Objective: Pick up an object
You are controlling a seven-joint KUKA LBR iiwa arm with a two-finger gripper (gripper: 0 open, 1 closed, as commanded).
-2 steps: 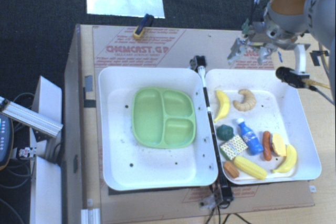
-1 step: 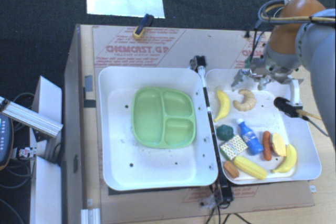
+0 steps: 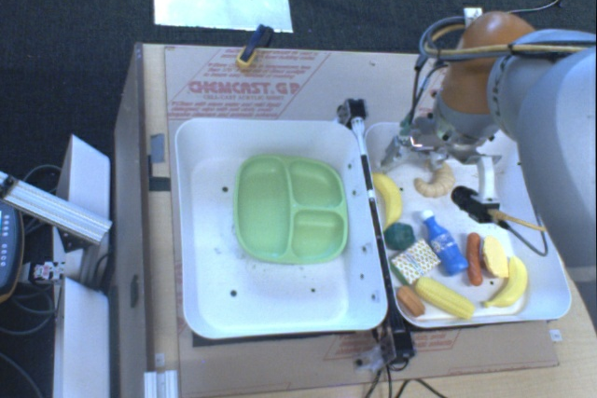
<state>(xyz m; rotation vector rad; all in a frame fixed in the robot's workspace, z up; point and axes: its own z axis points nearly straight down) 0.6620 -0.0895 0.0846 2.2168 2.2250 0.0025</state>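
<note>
Fingers (image 3: 438,147) state: cannot tell, arm blocks them. They hover at 12 o'clock in right bin (image 3: 550,294); drop onto croissant (image 3: 435,183) just below, centre it, then clamp.

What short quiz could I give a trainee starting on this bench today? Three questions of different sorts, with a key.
1. True or false: the green divided plate lies in the left bin.
2. The blue bottle lies in which bin? A) left B) right
3. Fill in: the croissant lies just below the arm's ____.

Key: 1 true. 2 B, the right bin. 3 hand.
</note>
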